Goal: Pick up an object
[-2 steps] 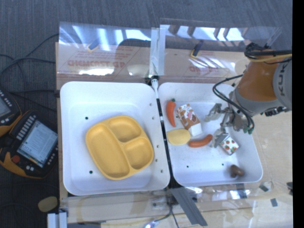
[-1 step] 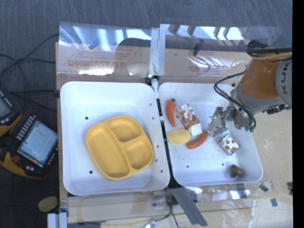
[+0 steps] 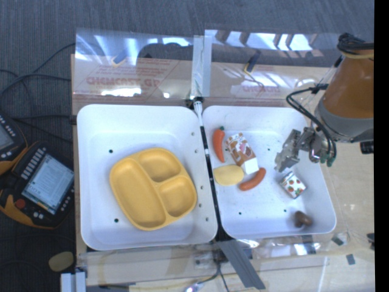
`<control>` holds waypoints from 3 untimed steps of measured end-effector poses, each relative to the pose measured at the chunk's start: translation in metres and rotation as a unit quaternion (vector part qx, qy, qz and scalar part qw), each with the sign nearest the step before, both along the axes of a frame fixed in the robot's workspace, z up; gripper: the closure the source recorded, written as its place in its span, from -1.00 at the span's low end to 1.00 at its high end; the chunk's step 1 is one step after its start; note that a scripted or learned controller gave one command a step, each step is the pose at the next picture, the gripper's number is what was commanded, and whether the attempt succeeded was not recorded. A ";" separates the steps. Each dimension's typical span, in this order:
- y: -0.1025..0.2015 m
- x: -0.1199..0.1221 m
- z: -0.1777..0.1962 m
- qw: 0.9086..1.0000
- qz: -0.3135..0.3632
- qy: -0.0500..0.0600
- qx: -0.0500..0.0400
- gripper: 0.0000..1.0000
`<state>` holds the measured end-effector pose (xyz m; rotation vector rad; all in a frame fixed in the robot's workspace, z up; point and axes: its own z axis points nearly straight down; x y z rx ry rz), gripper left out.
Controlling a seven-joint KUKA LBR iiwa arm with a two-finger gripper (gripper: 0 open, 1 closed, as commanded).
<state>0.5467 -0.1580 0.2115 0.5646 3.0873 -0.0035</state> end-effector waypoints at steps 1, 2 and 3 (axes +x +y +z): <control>-0.023 -0.014 -0.120 1.000 -0.014 -0.007 -0.001 1.00; 0.073 -0.036 -0.028 1.000 0.018 0.000 0.002 1.00; 0.142 -0.047 -0.028 1.000 -0.020 0.001 0.002 1.00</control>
